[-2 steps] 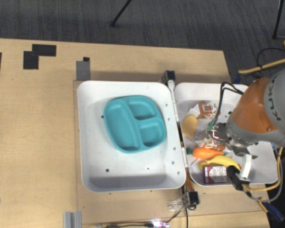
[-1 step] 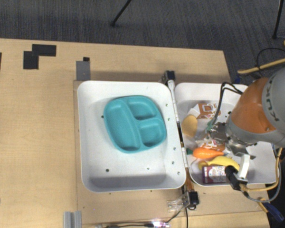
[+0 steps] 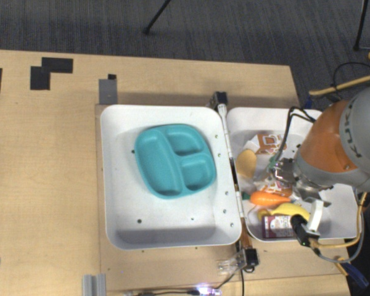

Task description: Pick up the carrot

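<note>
The pincer (image 3: 282, 179) hung low over the right bin (image 3: 342, 227), just above the carrot (image 3: 269, 198), but whether it was spread or pinched I couldn't tell. The carrot lay in that bin, with a banana (image 3: 291, 210) and a dark packet (image 3: 277, 225) just beside it. Left bin (image 3: 120, 165): a teal divided plate (image 3: 172, 159).

- Floor (image 3: 172, 17): dark grey ribbed carpet across the 12 o'clock side of the view, running down toward 3 o'clock.
- Bench top (image 3: 43, 184): pale wood (plywood look), evenly lit.
- Black patches (image 3: 49, 71) on the bench toward 10 o'clock.
- Thin dark stand legs (image 3: 163, 8) slant over the carpet near 12; another (image 3: 362, 17) toward 2 o'clock.
</note>
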You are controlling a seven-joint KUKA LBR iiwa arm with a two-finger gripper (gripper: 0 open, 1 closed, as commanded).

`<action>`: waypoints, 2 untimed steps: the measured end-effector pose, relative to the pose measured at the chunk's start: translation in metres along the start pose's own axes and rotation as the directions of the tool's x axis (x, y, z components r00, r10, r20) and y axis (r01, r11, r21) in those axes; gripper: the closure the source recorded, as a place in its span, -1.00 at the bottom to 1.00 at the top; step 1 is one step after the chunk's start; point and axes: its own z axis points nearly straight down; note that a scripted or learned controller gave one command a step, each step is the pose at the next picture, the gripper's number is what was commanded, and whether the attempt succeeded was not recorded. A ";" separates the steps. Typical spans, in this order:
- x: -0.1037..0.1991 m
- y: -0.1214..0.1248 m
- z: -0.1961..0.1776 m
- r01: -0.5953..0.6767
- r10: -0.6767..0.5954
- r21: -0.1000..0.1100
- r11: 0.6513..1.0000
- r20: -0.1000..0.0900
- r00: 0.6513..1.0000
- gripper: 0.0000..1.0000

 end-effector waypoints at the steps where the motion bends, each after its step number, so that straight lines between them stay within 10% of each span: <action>1: -0.006 -0.003 0.001 0.310 -0.310 0.017 0.951 -0.006 0.951 -1.00; 2: -0.010 -0.003 0.001 0.495 -0.495 0.019 0.869 -0.009 0.869 -1.00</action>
